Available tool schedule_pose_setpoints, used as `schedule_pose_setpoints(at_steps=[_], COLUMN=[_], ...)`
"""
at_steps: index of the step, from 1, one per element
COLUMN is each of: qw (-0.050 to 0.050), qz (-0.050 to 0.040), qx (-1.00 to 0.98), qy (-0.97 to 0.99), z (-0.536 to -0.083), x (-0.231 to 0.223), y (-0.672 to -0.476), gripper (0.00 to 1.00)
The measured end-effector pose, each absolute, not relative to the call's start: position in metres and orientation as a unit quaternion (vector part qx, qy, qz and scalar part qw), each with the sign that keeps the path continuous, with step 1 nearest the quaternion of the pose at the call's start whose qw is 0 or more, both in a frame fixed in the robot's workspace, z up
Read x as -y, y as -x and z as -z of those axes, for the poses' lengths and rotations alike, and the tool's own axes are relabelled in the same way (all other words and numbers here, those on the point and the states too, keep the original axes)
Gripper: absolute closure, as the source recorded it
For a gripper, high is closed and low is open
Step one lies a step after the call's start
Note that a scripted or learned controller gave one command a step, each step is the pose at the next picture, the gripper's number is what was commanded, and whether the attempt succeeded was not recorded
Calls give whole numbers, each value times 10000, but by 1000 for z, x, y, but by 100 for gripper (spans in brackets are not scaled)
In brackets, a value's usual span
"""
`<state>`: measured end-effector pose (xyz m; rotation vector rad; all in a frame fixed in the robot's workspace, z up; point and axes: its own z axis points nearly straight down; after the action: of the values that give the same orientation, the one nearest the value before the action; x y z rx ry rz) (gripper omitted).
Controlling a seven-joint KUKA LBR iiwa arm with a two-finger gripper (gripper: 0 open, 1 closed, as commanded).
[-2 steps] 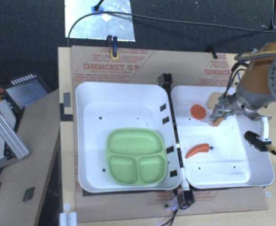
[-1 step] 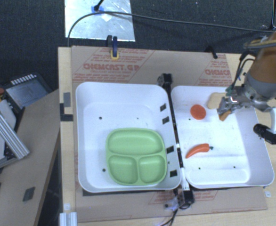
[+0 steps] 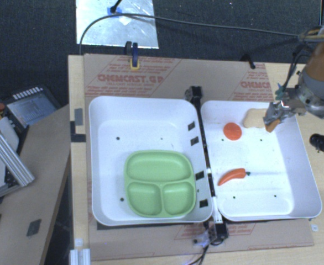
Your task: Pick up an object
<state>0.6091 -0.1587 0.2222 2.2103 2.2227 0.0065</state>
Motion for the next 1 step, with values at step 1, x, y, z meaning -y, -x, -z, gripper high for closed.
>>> schedule_pose_setpoints(at_steps=[1], qw=[29], qz=[-17], qx=[-7091], qy=[-7051], z=[-262], x=[159], y=[-611], gripper=[100])
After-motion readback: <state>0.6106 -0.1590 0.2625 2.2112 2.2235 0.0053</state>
